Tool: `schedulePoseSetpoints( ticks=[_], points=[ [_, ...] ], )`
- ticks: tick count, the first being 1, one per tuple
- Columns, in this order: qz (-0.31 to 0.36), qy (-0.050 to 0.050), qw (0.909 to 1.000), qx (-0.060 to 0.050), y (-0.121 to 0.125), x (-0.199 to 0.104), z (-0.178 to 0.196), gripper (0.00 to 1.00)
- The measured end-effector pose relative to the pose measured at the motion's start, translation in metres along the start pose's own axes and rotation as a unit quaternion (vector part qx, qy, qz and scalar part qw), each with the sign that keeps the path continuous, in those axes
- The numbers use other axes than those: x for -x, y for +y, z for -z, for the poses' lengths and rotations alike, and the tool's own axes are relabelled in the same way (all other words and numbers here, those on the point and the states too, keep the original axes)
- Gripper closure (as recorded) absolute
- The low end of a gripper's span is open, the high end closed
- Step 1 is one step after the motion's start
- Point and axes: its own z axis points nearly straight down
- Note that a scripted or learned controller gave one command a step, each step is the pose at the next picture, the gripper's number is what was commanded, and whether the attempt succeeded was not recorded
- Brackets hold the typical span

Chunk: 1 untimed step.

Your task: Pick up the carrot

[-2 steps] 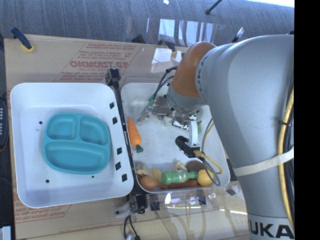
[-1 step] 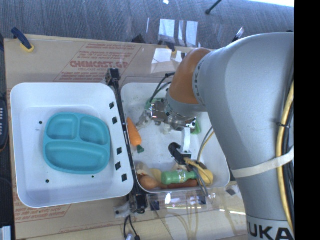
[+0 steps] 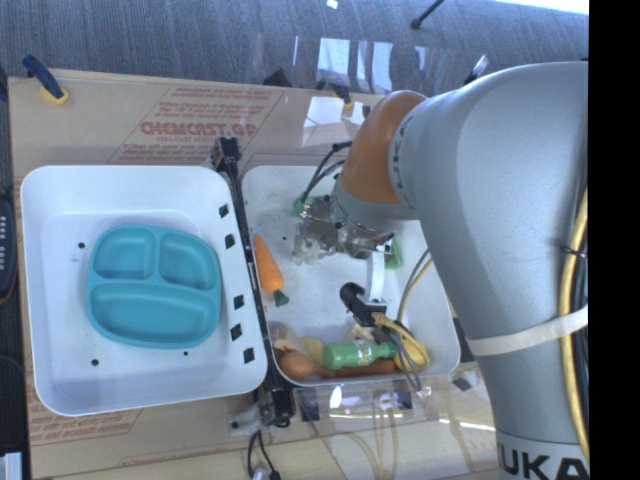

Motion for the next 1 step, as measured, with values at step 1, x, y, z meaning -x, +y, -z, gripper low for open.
schedulePoseSetpoints(
  ticks=[1],
  points=[
    [0.001, 0.000, 1.0000, 0.000, -0.0001, 0.0000, -0.0002, 0.00]
  ],
)
